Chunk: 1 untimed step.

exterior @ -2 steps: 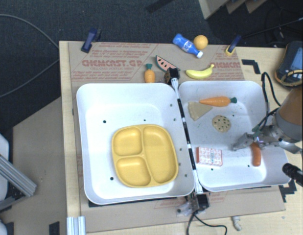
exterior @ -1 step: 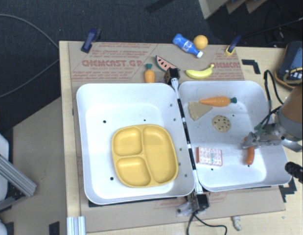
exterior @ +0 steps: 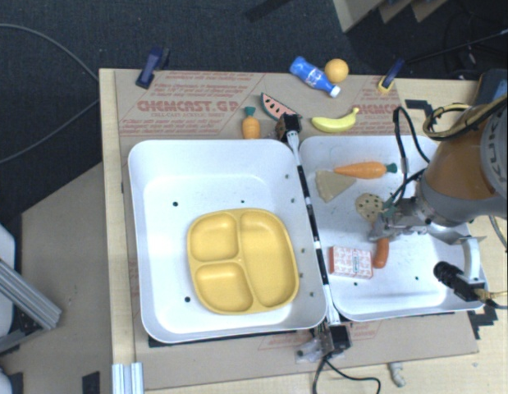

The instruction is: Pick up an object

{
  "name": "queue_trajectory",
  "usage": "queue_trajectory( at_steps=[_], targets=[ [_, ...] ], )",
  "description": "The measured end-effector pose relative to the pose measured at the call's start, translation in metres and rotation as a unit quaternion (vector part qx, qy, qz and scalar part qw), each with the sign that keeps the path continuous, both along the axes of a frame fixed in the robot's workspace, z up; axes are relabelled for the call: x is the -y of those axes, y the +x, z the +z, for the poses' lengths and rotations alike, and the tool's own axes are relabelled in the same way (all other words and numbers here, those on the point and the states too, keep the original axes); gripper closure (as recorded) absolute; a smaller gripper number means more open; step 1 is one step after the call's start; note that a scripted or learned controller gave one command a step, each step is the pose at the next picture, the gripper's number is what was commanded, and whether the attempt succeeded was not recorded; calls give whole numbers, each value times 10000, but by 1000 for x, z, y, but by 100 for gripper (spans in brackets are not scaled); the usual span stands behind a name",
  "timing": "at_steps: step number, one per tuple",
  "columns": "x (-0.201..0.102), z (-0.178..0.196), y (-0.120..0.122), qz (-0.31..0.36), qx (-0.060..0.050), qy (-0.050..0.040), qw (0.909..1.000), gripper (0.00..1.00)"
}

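My gripper (exterior: 391, 226) hangs low in the right bin (exterior: 401, 302), reaching in from the right. Just below its tip lies a small red-orange sausage-shaped piece (exterior: 381, 254), close to the tip or touching it. A round tan cracker (exterior: 368, 204) lies just to the gripper's upper left. A pink packet (exterior: 351, 263) lies flat to the left of the sausage piece. Farther back are an orange carrot (exterior: 362, 170) and a beige wedge (exterior: 332, 185).
The left bin (exterior: 155, 179) holds a yellow divided plate (exterior: 241, 259). Behind the bins on the cardboard lie a banana (exterior: 335, 121), a watermelon slice (exterior: 276, 105), a blue bottle (exterior: 313, 75), an orange (exterior: 337, 70) and a small orange toy (exterior: 251, 126). Black cables (exterior: 405, 138) loop over the right bin.
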<state>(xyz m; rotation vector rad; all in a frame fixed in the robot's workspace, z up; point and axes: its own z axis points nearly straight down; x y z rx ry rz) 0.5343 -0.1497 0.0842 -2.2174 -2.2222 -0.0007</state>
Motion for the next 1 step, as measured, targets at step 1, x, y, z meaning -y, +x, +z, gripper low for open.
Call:
queue_trajectory(
  at_steps=[1],
  targets=[
    [-71,102,46,2,26,-6,10000,100]
  ],
)
